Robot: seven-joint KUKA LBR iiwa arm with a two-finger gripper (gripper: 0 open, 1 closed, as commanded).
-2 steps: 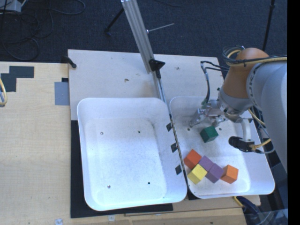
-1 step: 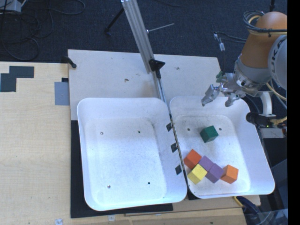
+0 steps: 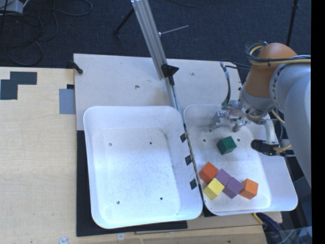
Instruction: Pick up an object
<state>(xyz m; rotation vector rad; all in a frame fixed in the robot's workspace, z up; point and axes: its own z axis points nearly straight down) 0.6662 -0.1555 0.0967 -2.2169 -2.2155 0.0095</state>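
In the right bin [image 3: 277, 200] a dark green cube [image 3: 226, 145] lies by itself near the middle. Closer to the front sits a cluster of blocks: an orange one [image 3: 208, 171], a yellow one [image 3: 214, 188], a purple one [image 3: 229, 183] and a second orange one [image 3: 249, 188]. My gripper [image 3: 226, 127] hangs over the back part of this bin, just behind the green cube. It is open and nothing sits between its fingers.
The left bin [image 3: 101, 131] stands beside the right one, with black clips [image 3: 188, 159] along the shared edge. A slanted metal rail [image 3: 152, 37] rises behind the bins. My grey arm [image 3: 294, 100] covers the right bin's far right side.
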